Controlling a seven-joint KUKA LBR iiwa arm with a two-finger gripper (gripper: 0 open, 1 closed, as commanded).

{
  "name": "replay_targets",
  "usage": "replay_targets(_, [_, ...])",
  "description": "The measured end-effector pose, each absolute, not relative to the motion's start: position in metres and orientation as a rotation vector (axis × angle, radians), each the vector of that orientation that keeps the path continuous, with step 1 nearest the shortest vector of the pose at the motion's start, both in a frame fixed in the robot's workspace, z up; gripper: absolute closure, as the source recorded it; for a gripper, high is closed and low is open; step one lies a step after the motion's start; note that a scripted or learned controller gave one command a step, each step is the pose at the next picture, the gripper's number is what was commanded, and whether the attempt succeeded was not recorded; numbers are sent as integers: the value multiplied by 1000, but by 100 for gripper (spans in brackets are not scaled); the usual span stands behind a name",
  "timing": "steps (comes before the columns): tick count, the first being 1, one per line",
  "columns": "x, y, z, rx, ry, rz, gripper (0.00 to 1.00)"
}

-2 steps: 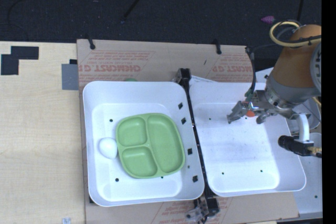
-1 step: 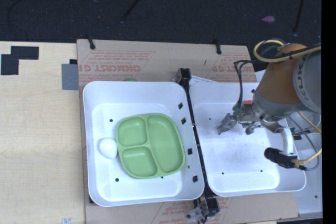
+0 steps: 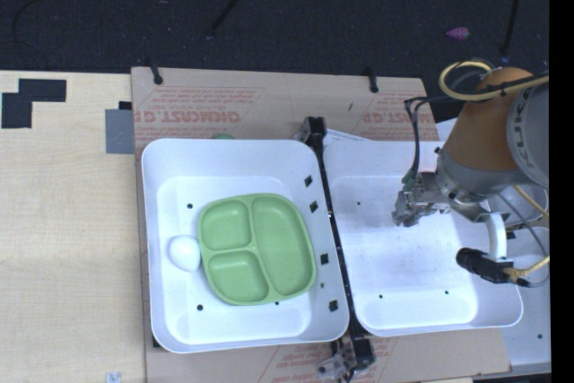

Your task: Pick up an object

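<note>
While a green divided plate [image 3: 257, 248] lies in the left bin [image 3: 170, 159] at lower centre, a white ball [image 3: 185, 253] touches its left edge. Over the right bin [image 3: 502, 316], the gripper [image 3: 405, 213] hangs; its grip cannot be made out.

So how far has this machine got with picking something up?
Nothing looks picked up yet. The green three-compartment plastic plate and the small white ball beside it both lie in the left white bin. The end effector is low over the right white bin, away from both. Left to do: cross to the left bin, grasp one object, lift it.
</note>
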State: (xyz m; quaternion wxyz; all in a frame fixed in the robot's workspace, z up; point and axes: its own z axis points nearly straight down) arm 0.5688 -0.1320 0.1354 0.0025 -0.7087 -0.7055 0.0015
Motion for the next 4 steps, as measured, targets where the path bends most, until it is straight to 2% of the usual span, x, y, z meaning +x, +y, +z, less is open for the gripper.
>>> replay_targets(2, [578, -128, 242, -2221, -2225, -3, 100])
replay_targets(3, [578, -129, 267, -2220, -2224, -1, 100])
replay_targets(4, [569, -79, 269, -2216, -2222, 2, 100])
